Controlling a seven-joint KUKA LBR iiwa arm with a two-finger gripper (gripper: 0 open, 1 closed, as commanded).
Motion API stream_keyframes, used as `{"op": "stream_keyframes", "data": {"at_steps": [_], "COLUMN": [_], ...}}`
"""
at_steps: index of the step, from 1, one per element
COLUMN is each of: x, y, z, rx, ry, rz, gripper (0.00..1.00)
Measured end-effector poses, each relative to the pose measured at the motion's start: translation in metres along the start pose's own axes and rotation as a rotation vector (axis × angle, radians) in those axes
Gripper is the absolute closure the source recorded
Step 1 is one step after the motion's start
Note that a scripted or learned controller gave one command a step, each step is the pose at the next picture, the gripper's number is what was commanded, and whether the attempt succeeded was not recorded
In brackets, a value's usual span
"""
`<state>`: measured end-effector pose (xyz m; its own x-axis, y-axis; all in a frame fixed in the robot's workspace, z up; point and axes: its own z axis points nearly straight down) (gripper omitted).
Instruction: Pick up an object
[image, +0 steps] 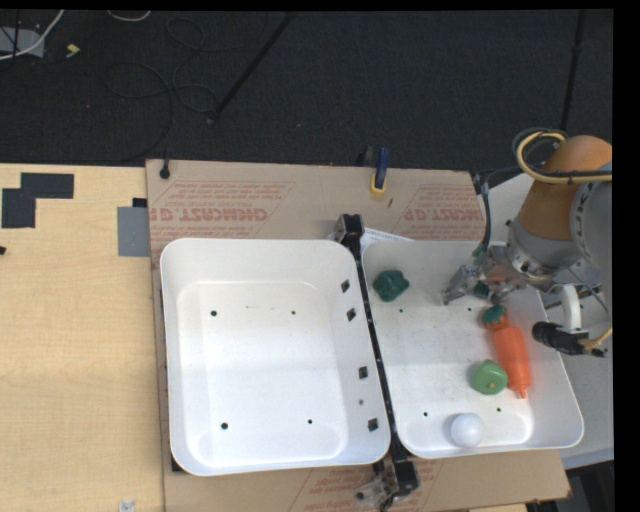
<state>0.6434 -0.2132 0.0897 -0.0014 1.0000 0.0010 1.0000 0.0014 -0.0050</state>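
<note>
Nothing is lifted yet: the metal claw hangs spread open and empty in the right white bin (just above the orange plastic carrot), so the whole pick remains.

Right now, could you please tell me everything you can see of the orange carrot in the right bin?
The orange carrot looks like a smooth plastic toy, tapering from a thick end with a small green top, nearest the gripper, to a narrow tip pointing toward the bin's near right corner. It lies flat on the floor of the right bin, slanted. A green round object sits right against its left side; whether they touch is unclear. Nothing grips it.
</note>
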Motion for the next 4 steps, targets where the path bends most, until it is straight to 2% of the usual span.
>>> {"op": "stream_keyframes", "data": {"at_steps": [1,2,3,4], "x": [-0.001,-0.002,-0.001,0.003], "y": [0.0,0.001,-0.01,-0.038], "z": [-0.014,-0.114,-0.157,-0.031], "rx": [-0.001,-0.008,-0.001,-0.004], "ry": [0.0,-0.003,0.0,-0.001], "rz": [0.001,0.0,0.004,0.001], "gripper": [0.0,0.0,0.0,0.0]}}
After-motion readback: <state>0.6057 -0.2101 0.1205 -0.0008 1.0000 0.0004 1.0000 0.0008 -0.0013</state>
